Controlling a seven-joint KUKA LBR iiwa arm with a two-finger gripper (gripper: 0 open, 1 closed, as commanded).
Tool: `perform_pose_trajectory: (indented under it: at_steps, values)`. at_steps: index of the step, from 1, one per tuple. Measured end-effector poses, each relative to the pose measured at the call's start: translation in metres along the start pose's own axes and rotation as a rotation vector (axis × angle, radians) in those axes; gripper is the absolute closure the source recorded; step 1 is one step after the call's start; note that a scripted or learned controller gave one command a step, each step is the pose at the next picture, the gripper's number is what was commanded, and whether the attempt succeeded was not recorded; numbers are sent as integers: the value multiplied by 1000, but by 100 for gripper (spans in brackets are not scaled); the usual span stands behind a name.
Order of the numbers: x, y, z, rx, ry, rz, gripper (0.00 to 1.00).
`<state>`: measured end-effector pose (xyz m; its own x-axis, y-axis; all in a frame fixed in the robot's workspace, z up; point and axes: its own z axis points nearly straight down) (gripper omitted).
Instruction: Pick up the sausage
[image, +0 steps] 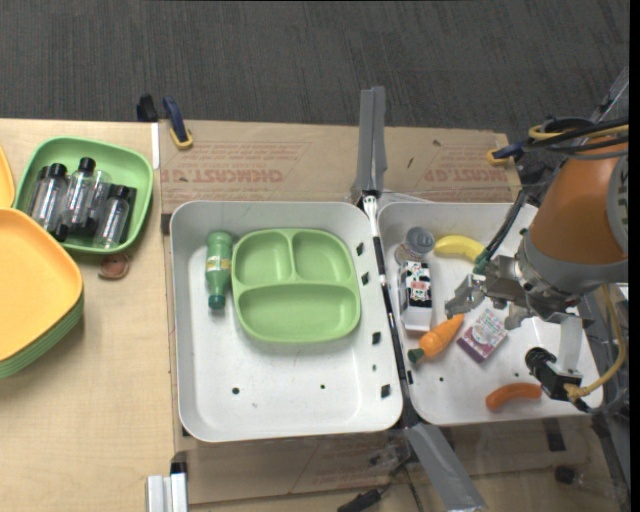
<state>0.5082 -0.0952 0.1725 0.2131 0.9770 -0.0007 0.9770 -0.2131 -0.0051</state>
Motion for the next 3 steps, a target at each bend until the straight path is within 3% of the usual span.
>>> perform_pose_trajectory:
  at_steps: [1, 2, 3]
  values:
    - [-2, -7, 70, -9, 1, -101, 0]
    - [-11, -22, 74, -26, 0, -129, 0]
    - [-14, -22, 66, -25, -2, -123, 100]
